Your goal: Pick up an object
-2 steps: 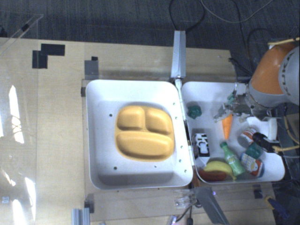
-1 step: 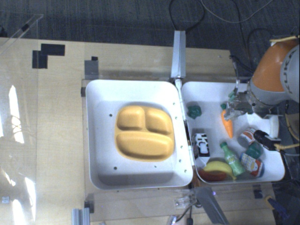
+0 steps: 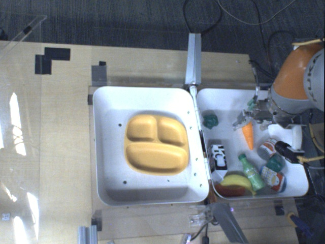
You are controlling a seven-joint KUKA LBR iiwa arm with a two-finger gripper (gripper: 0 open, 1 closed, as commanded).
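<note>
- Orange plastic carrot (image 3: 248, 135) lies in the right white bin (image 3: 303, 187), just below the gripper (image 3: 252, 112); nothing between its fingers, whose spacing I cannot tell.
- Green bottle (image 3: 251, 172) and yellow banana (image 3: 236, 180) sit nearer the front.
- Yellow divided tray (image 3: 155, 143) fills the left bin (image 3: 104, 151).

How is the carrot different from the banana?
The carrot is orange and straight; the banana is yellow and curved. The carrot lies near the middle of the right bin, pointing down the picture, while the banana lies across its bottom corner against other things. Both are in the same bin.
</note>
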